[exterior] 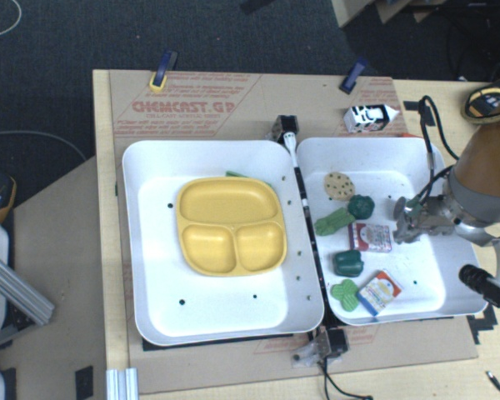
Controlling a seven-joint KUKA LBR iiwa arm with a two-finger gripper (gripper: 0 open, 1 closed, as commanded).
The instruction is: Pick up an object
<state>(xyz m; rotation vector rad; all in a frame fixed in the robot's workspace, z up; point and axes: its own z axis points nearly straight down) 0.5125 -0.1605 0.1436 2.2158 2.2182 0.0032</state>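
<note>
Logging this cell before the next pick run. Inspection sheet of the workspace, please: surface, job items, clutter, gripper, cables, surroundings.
Surface: bench board with two white bins, left bin and right bin.
Job's things: in the right bin, a cookie, green pieces, a red-and-white packet, a small carton.
Clutter: yellow divided tray in the left bin; black-and-white box on the board.
Gripper: gripper low over the right bin, nothing seen between its fingers.
Cables: black cable near the arm; more at the bench front.
Surroundings: dark floor, clamps on the board's far edge.
</note>
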